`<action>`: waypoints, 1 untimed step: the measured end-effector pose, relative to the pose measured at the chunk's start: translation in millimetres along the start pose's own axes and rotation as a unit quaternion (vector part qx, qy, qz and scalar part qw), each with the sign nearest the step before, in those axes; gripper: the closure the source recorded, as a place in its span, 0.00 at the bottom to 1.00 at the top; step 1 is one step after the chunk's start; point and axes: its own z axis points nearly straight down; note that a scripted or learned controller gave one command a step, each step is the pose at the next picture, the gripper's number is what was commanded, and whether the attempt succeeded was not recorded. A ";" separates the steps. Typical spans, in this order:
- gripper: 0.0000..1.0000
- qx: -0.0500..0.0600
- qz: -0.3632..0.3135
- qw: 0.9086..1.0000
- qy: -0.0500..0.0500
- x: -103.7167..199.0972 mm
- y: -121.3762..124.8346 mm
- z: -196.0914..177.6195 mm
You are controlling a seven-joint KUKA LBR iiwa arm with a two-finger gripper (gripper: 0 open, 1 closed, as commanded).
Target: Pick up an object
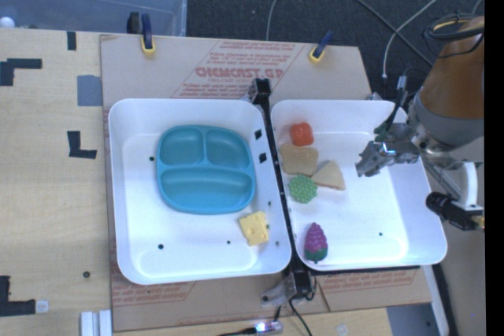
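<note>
End effector (372,161) over right bin (394,244) — finger state unclear; tan wedge (329,175) just beside, untouched.

Five toy foods (302,189) lie in right bin (394,248).

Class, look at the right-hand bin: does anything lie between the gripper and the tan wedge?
Nothing visible does. The gripper hangs right of the tan wedge, with bare floor of the right bin between them.
</note>
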 end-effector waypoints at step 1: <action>1.00 0.002 -0.002 1.000 0.001 49.2 27.6 -3.7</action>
